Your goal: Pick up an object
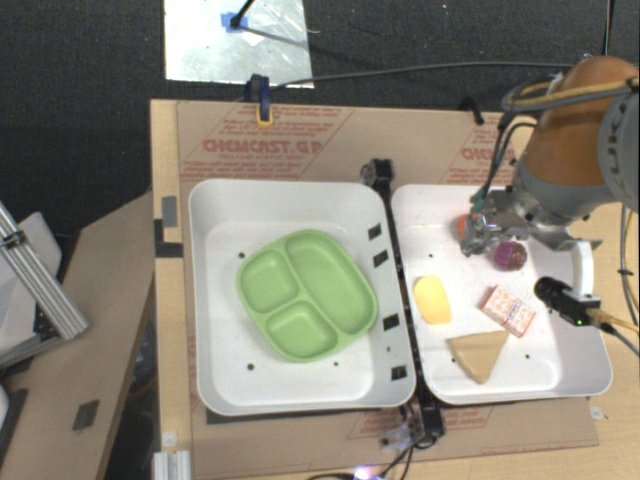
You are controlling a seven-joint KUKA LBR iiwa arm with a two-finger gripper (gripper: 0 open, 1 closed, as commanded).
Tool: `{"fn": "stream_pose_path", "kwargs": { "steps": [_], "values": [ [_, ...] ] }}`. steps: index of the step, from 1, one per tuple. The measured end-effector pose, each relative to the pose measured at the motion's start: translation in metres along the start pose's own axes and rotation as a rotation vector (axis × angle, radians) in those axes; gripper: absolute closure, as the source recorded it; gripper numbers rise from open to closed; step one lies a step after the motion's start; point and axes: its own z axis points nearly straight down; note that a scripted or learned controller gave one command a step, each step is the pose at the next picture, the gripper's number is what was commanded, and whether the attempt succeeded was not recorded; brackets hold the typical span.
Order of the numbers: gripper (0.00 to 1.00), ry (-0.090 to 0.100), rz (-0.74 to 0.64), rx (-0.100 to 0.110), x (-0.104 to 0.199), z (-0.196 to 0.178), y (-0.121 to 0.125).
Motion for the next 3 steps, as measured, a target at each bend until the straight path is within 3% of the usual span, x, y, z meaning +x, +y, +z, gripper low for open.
{"fn": "stream_pose_path", "kwargs": {
  "steps": [1, 3],
  "values": [
    [1.0, 0.0, -0.001, 0.0, 0.055, 0.007, 0.01],
    [1.0, 0.001, -0.001, -0.003, 0.149, -0.016, 0.045]
  ]
}}
